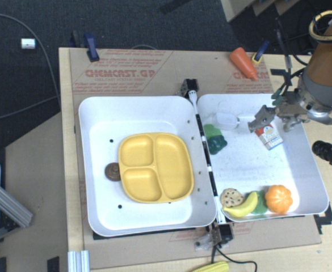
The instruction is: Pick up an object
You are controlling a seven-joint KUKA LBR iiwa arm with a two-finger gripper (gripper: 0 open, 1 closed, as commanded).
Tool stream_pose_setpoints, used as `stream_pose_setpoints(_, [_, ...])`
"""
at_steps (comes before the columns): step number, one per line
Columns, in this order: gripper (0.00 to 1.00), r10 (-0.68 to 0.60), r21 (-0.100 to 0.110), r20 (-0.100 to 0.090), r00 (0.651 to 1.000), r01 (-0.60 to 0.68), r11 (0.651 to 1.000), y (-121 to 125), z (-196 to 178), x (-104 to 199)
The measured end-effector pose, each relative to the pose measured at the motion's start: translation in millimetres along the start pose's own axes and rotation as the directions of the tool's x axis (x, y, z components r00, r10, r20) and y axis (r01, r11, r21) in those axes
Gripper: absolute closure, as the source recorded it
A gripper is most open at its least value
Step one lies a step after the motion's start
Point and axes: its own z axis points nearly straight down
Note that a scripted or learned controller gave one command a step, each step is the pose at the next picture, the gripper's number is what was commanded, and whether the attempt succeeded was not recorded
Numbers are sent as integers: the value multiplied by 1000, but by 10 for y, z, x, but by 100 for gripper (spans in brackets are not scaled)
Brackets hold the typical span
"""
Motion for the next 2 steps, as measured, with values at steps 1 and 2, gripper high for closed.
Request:
stream_pose_setpoints(1, [0, 0, 2, -1, 1000, 0, 1000, 238, 1107, -497])
stream_pose_setpoints(2, [0, -1, -1, -1, 1000, 1, 1000, 657, 1486, -954])
